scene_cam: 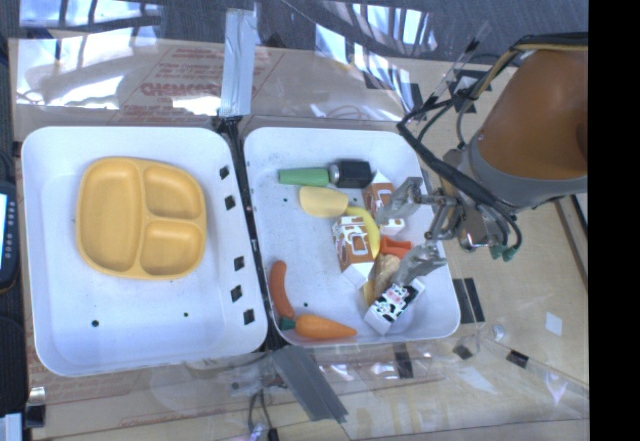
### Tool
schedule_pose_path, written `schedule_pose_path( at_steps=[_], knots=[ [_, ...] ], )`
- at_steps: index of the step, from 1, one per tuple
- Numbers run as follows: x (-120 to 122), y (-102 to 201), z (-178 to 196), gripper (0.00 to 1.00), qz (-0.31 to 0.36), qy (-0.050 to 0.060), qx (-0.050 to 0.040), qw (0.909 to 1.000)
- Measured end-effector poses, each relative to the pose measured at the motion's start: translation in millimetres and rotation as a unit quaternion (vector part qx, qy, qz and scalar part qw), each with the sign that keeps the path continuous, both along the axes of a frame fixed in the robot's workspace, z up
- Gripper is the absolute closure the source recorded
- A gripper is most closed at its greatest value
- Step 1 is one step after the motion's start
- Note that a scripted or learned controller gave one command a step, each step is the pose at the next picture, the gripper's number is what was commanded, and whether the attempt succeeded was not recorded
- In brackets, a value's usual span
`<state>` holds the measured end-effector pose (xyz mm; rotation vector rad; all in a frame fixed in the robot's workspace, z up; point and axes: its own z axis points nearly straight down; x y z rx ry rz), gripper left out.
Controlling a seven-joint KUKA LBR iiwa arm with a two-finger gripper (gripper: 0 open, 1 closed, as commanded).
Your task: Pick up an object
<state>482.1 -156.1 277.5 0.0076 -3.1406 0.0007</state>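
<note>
Toy pile (372,234) just beside spread gripper (417,222).

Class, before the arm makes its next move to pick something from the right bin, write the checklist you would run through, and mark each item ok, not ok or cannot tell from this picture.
1. Gripper is over the right bin, where the objects lie: ok.
2. Fingers spread, with nothing between them: ok.
3. A target lies close by: ok, the cow-patterned carton and orange-and-white box sit beside it.
4. Target stands apart from its neighbours: not ok, the pile by the gripper is crowded and touching.
5. Easier, isolated choices exist: ok, the carrot and sausage lie at the near edge.
6. Gripper height above the objects: cannot tell.
</note>
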Motion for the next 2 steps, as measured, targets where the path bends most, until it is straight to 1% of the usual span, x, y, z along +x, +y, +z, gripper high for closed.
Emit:
schedule_pose_path(
  at_steps=[1,2],
  knots=[
    [12,-11,-173,0.0,-0.124,0.002,0.0011,0.9923],
    [61,32,-187,0.0,-0.122,0.001,0.0013,0.9925]
  ],
)
